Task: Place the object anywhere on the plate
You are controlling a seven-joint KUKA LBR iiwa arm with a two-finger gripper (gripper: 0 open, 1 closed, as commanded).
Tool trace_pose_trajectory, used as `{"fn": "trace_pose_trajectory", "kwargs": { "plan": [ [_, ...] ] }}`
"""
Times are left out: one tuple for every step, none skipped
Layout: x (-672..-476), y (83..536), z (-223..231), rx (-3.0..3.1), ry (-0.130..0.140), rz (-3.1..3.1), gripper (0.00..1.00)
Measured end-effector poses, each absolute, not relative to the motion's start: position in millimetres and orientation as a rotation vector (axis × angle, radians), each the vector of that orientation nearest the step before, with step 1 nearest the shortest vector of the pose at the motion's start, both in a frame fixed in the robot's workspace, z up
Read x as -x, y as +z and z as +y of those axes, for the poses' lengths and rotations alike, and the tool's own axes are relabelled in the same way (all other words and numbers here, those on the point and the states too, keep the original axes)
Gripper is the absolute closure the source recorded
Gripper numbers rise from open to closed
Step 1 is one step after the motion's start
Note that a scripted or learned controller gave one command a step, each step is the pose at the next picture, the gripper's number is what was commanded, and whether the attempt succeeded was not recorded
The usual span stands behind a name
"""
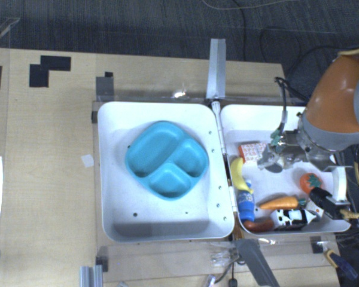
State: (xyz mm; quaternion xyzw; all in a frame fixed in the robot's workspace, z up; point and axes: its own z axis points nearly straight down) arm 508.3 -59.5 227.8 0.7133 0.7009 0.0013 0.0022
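The gripper [274,159], its state unclear, hovers over the right bin [251,117] by toys; the blue plate [166,159] lies in the left bin [110,178], long axis diagonal.

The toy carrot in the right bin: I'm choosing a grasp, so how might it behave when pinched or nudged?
The toy carrot looks long and tapered, so it may roll or pivot if nudged from the side. Its glossy orange surface suggests smooth plastic, probably light and slippery. It lies crowded beside the blue bottle, so a push may shift that too.

plate [167,159] in left bin [107,160] | toys heaped in right bin [251,115], near its front | hand [274,160] over right bin | both bins on surface [42,178]
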Motion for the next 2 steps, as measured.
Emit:
{"fn": "trace_pose_trajectory", "kwargs": {
  "plan": [
    [-533.7,184.1,8.4,-2.326,0.002,2.11,1.0],
    [-599.5,190.7,59.5,-2.252,0.003,2.188,1.0]
  ]
}}
